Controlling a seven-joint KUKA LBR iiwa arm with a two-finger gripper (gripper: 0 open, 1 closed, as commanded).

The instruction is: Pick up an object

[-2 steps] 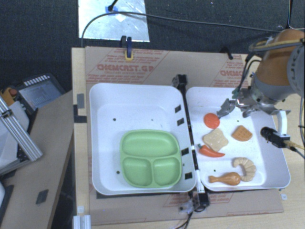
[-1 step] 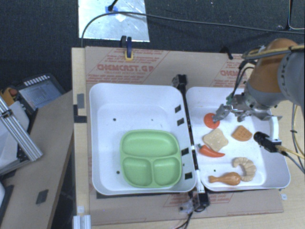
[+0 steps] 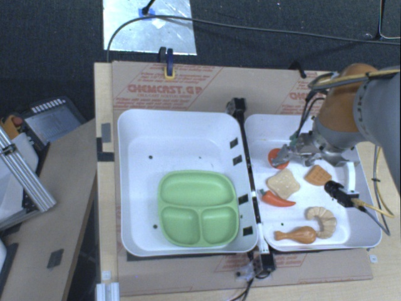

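Camera view: gripper (image 3: 289, 153) sits low in right bin (image 3: 360, 227), tips right by a round red tomato-like piece (image 3: 276, 157) nr bin's left wall; can't tell if jaws are spread or pinching it. Beige bread chunk (image 3: 283, 183) w/ glossy red chili (image 3: 277, 199) just below; orange wedge (image 3: 317, 175) beside; curled shrimp (image 3: 322, 219), tan drumstick (image 3: 297, 234) nr front edge. Left bin (image 3: 141, 127) has smooth green 3-section plate (image 3: 198, 207). Arm (image 3: 357, 108) reaches in from right, wrist bent down

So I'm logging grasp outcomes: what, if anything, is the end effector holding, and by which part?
It cannot be told. The end effector is low over the red tomato-like piece in the right bin, but no grip is visible.
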